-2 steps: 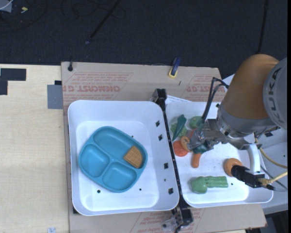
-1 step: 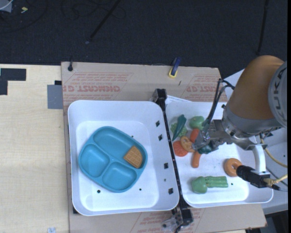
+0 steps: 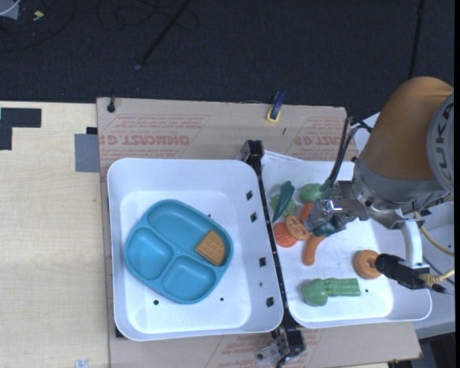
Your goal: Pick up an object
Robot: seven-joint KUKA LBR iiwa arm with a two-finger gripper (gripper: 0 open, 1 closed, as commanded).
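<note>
Red print runs along the cardboard sheet point(image 3: 176, 133) under the bins, upside down from here, so I can't read it cleanly. On the arm's grey housing at the far right a dark letter or two shows, cut off at the edge.

The arm point(image 3: 410, 140) leans in from the right, its orange band bulging over the right bin point(image 3: 414, 301), the wrist tipped down and toward the divider. The gripper point(image 3: 322, 219) sits low among the toy food at the bin's left side, over an orange slice point(image 3: 295, 227) and a red piece point(image 3: 284, 239) just beside it. Whether the fingers are spread or pinching anything, I cannot tell (it's a dark tangle of metal down there).

An orange carrot-like stick point(image 3: 312, 250) lies just below the gripper, its long axis near upright in the view, leaning slightly right at the top. A green toy point(image 3: 331, 290) lies crosswise near the front wall, fat end left. An orange doughnut point(image 3: 366, 264) rests to the right. Green pieces point(image 3: 282, 199) lie toward the back.

In the left bin point(image 3: 130, 182), a blue divided plate point(image 3: 172, 251) holds a waffle point(image 3: 211, 247) in its right compartment.
</note>
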